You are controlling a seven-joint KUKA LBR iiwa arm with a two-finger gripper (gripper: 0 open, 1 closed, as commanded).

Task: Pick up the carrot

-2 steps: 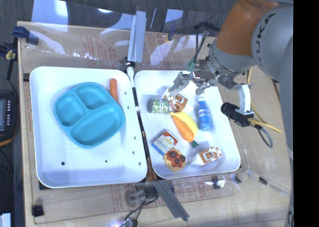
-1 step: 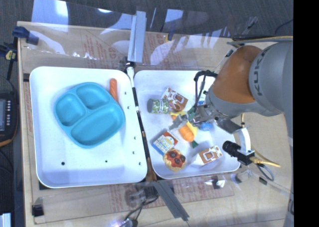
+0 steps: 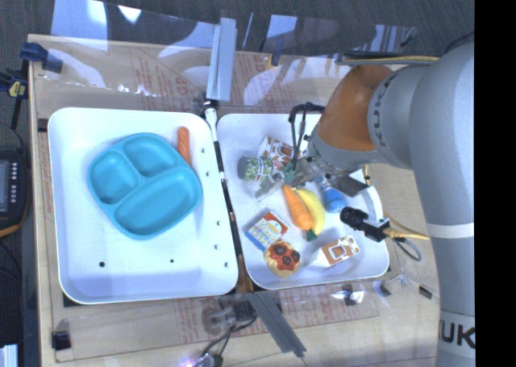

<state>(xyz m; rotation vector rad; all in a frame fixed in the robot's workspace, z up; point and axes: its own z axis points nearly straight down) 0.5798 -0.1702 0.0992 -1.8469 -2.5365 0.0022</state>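
Observation:
The carrot (image 3: pixel 297 206) is orange with a green stub at its lower end. It lies tilted in the middle of the right bin (image 3: pixel 242 264), against a yellow banana (image 3: pixel 315 207). My gripper (image 3: pixel 302 168) hangs low over the bin just above and behind the carrot's upper tip, among the packets there. The grey wrist and its orange band (image 3: pixel 351 111) hide the gripper's far side. Nothing visibly hangs from the gripper.
Around the carrot lie a printed packet (image 3: pixel 278 152), a green can (image 3: pixel 249 168), a blue object (image 3: pixel 332 196), a small box (image 3: pixel 266 230), a pizza toy (image 3: pixel 282 256) and a carton (image 3: pixel 340 251). The left bin (image 3: pixel 81 277) holds a blue divided plate (image 3: pixel 145 184) and an orange sausage (image 3: pixel 184 145).

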